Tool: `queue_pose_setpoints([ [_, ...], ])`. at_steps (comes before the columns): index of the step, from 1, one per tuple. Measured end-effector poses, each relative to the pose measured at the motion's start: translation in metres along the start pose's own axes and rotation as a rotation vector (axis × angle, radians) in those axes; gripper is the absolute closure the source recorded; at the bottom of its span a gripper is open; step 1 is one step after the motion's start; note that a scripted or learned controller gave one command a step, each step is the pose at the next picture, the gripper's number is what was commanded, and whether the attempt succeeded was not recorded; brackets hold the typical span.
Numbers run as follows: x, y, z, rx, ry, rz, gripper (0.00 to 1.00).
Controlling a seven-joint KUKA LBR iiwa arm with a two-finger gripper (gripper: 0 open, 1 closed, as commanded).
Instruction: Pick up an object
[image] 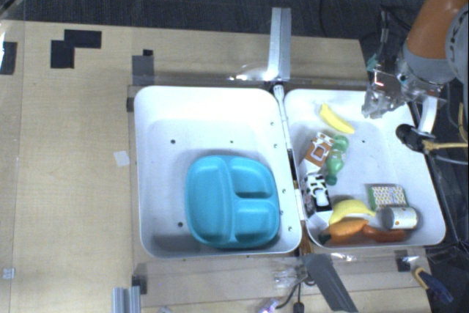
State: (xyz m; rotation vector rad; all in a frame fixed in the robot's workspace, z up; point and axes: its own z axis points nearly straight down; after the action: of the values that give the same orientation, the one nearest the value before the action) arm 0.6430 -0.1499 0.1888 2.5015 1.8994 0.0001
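Left bin [150, 179]: just a blue divided tray [233, 200], lying flat and well apart from the jaws. Not a likely target.

Right bin [421, 172]: this is where the candidates are. Along the centre divider, a small orange-and-white carton [319, 150], a green bottle-like item [335, 160] touching it, and a black-and-white item [317, 190] below. All sit down and to the left of the jaws. A yellow banana [336, 119] is the nearest piece, just left of and slightly below the jaws, lying alone with free floor around it. In the bottom corner is a tight cluster: a second yellow banana-shaped piece [349, 210] on top of something orange [346, 229], a green patterned pad [387, 195] and a silver can [398, 218] on its side. That group is well below the jaws.

Gripper [375, 105] hangs over the right bin's top edge. Nothing visible between the fingers. Whether they're wide or narrow I can't tell at this angle.

Step, as I read it: approach, no pick made yet. Next move needs a target choice. The lone banana looks easiest: shift left, align across its short axis, descend. The cluster risks a multi-object jam.
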Motion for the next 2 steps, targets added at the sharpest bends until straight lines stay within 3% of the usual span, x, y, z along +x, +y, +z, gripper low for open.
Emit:
queue_pose_setpoints([
  [1, 0.000, 0.000, 0.000, 0.000, 0.000, -0.001, 0.00],
  [2, 0.030, 0.015, 0.077, -0.014, -0.001, -0.324, 0.00],
])
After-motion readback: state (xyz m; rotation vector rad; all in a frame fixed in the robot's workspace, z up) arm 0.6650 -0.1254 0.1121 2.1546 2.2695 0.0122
